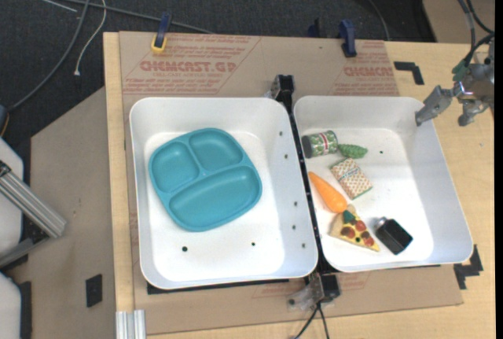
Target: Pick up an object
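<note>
At right bin's (440, 164) far corner, your hand (449, 103) hovers with prongs apart, nothing gripped; carrot (327, 191) sits well apart, easy first target.

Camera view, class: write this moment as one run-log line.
phase: before pick | gripper: open, holding nothing, over right bin's far right corner | right bin: can, carrot, pizza slice, black block | left bin: blue plate

My bench sits under bright, even overhead light that washes the two white bins (393, 255) nearly flat, throws only short soft shadows beside the blue tray (206, 178), and leaves the picture slightly soft and grainy, darkest on the floor.
</note>
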`<action>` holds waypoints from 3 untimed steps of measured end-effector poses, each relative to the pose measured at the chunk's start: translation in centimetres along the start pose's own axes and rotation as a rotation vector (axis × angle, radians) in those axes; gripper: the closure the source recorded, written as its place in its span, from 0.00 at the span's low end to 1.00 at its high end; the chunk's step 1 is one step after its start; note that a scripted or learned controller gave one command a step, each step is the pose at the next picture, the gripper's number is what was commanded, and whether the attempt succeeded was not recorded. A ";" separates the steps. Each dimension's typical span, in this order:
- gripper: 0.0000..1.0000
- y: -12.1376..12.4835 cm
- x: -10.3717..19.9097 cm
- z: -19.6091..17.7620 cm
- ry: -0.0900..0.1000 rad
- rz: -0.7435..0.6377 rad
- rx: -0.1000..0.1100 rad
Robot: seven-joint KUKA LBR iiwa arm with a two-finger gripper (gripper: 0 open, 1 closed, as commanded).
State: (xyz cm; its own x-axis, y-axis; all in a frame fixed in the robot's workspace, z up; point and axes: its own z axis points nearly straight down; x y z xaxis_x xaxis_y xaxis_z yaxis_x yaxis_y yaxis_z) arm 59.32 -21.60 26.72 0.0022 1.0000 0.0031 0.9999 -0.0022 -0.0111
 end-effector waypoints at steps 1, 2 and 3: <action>0.00 0.2 0.1 -0.6 -0.003 -0.003 -0.011; 0.00 0.8 -0.3 5.4 -0.001 -0.002 -0.004; 0.00 0.3 -0.4 9.6 -0.002 -0.002 -0.009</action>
State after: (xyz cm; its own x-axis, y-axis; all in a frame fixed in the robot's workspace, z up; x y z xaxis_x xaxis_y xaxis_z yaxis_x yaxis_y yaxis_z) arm 59.54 -21.98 17.13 -0.0001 1.0000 0.0012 1.0000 0.0001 -0.0021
